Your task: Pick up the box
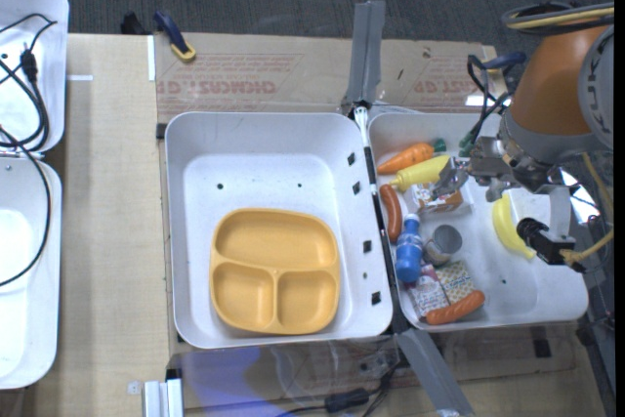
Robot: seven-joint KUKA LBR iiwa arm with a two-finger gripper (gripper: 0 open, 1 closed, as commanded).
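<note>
The box [438,200] is a small carton, whitish on its upper face with brown and reddish print along its sides, and its markings are too small to read. It lies in the right bin [547,303], directly under the tip of the gripper [455,179] and reaching a little to the gripper's lower left in the camera view, tilted rather than square to the bin walls. Whether the gripper touches the box cannot be told, since the gripper's dark tip overlaps the carton's upper right corner.
</note>
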